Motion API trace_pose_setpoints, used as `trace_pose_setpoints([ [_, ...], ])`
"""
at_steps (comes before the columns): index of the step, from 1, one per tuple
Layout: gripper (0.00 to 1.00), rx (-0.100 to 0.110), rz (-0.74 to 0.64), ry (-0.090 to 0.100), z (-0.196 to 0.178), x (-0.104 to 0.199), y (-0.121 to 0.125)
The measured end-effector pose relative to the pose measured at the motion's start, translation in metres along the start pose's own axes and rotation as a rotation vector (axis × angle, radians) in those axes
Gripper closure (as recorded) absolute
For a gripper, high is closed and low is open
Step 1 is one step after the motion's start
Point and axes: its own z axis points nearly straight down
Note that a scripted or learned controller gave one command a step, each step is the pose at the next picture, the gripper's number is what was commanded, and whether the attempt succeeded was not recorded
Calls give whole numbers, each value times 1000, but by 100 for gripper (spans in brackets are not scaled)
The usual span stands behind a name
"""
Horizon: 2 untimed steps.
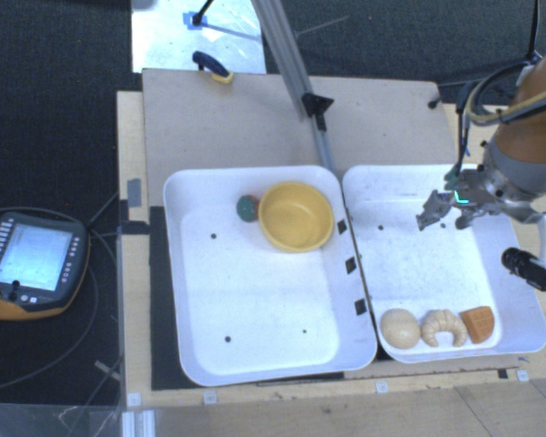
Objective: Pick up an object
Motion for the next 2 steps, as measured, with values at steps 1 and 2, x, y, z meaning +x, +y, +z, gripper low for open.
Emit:
trace_pose_setpoints([
  [1,0,0,0,0,0,0,0],
  [2,0,5,0,1,60,6,-4],
])
